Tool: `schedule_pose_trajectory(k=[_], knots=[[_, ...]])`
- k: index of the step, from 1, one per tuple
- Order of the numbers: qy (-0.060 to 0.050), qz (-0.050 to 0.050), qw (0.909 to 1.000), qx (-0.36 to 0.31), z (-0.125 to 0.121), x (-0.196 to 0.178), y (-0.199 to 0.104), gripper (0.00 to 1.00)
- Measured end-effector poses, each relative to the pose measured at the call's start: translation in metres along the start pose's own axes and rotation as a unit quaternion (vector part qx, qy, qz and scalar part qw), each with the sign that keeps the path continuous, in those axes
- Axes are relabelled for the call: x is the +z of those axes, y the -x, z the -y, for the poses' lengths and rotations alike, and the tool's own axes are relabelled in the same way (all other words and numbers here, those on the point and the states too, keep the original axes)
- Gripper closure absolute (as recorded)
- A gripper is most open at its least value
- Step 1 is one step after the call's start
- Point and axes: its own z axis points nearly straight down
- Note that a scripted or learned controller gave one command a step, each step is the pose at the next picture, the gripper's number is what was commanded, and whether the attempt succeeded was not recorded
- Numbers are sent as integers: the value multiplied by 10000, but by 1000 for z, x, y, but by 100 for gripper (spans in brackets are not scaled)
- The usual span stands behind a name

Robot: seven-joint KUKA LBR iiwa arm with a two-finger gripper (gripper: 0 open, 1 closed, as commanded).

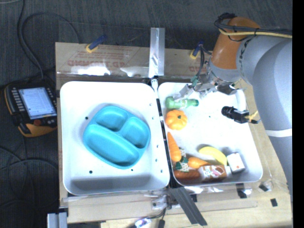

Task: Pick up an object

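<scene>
broadly, we see the blue divided tray (118,136) alone in the left bin (71,175), the right bin (251,151) crowded with toy food, and our hand (203,85), grip unreadable, poised beside the green bottle (181,102).

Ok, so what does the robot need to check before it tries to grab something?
1. Gripper is over the right bin: ok, near its far edge.
2. Something close to grab: ok, the green bottle lies just beside the gripper.
3. Gripper fingers open enough: cannot tell.
4. Bottle has room around it: not quite, the orange pumpkin sits right next to it.
5. Other toys out of the way: ok, the banana and carrot lie toward the near side.
6. Blue tray staying out of it: ok, it sits in the left bin.
</scene>
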Motion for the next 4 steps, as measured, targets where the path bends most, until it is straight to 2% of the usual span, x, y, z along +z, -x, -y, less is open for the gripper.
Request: schedule_pose_trajectory(k=[1, 2, 3, 4], knots=[[10, 37, 9985, -554, 2, 4, -2, 0], [-7, -59, 9995, -326, -2, 5, 6, 0], [-6, -41, 9997, -229, -1, 6, 3, 0], [-5, -92, 9999, 50, -2, 8, 8, 0]])
